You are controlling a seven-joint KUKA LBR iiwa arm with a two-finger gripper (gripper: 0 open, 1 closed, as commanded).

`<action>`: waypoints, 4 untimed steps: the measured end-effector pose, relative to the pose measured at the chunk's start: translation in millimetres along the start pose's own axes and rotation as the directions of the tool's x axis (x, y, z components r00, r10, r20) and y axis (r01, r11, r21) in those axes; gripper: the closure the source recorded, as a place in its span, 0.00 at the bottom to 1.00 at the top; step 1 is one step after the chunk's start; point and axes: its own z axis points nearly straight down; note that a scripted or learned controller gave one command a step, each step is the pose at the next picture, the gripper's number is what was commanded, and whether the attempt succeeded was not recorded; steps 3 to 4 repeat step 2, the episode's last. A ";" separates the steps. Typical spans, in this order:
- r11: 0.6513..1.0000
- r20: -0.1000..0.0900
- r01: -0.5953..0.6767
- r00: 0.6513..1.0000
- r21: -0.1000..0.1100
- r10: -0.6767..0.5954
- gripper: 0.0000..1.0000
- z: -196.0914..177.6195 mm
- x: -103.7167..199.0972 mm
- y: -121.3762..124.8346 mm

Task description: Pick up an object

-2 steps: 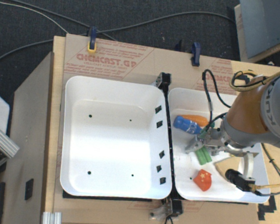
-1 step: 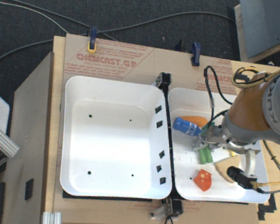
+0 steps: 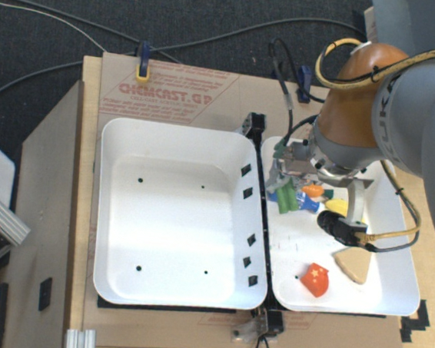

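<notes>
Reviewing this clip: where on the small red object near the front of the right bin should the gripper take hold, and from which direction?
The small red chunky object lies alone on the floor of the right white bin, apart from the tan wedge-shaped piece beside it. Probably best to descend from straight above and close across its narrower middle; open floor on both sides leaves the fingers room. Its exact shape is too small to tell.
</notes>
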 end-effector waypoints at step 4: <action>1.000 0.002 -0.008 1.000 0.010 0.008 1.00 -77.2 87.4 -48.2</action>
